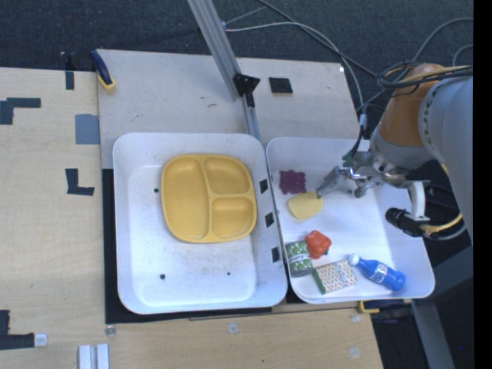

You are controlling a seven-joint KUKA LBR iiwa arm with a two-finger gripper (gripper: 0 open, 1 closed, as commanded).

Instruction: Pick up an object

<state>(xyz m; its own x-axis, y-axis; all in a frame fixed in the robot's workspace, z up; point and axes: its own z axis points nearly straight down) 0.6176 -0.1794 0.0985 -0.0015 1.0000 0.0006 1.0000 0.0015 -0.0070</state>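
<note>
My gripper [326,187] hangs over the right bin [400,244], its fingers spread open and pointing left, just above and to the right of a pale yellow wedge [305,205]. Nothing sits between the fingers. A purple bunch of grapes [292,181] lies to the left of the fingertips. Lower in the same bin are a red-orange toy [317,243], a green packet [298,257], a speckled card [336,276] and a blue bottle [380,273].
The left bin [138,229] holds a yellow divided plate [208,197]. A slanted metal pole [219,41] with a black clamp crosses the bench behind the bins. Cables run along the back right.
</note>
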